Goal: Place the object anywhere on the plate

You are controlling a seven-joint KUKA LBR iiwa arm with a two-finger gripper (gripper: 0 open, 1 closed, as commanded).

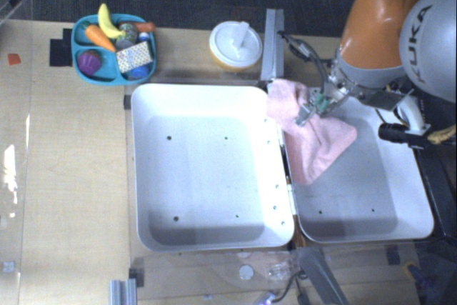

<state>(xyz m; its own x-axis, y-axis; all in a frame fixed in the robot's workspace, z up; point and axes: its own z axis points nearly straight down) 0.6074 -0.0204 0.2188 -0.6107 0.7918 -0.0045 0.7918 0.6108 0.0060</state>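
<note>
Pink cloth [314, 143], long axis diagonal

I'm seeing even, bright overhead light, flat and slightly cool. The left bin [207, 168] reads nearly blown out white, with a soft grey shadow along its near edge. The right bin [371, 203] looks greyer, shaded under the arm [400, 18]. There's glare on the arm's orange band and a pale reflection streak on the bench [64, 175] at its left edge. Focus is soft throughout, fine detail smeared, dark floor at the top grainy.
</note>
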